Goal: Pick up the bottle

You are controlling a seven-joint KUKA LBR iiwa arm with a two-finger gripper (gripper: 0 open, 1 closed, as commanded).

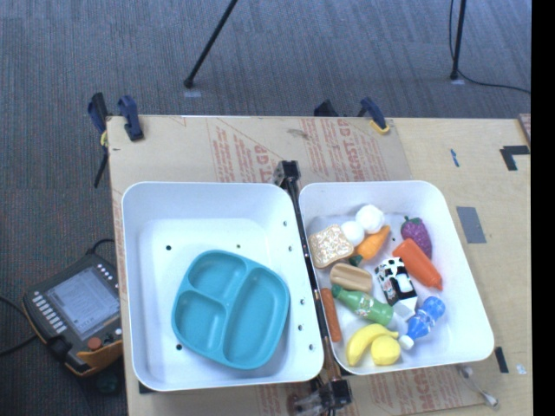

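Grey carpet is running behind the cardboard-topped bench (260, 146), where you are looking down on two shallow white bins sitting side by side. Your target, the green bottle (363, 302), is lying on its side in the right bin (434, 199), roughly in the middle of the pile, its pale cap pointing toward the lower right. Nothing is lifting it yet, so you are looking at a task that, by my reading, is not yet begun: the approach, the grasp and the lift are all still waiting. As for the hand, you cannot tell its state from this view.

Moving outward, the bottle is touching a hot dog bun (351, 276) just above it and a yellow banana (368, 340) just below its cap end. A black-and-white carton (395, 280) is crowding its right side, and a thin orange sausage (330, 314) is lying just beside its left end, along the bin's inner wall. Farther off, a carrot (419, 263), a blue bottle-like toy (424, 317), a cracker (329, 245), white balls (364, 221) and a purple fruit (417, 233) are filling the rest.

Open room is looking tight on every flank, so a descent from straight above is probably serving you best. The left bin (147, 206) is holding a teal divided plate (231, 308).
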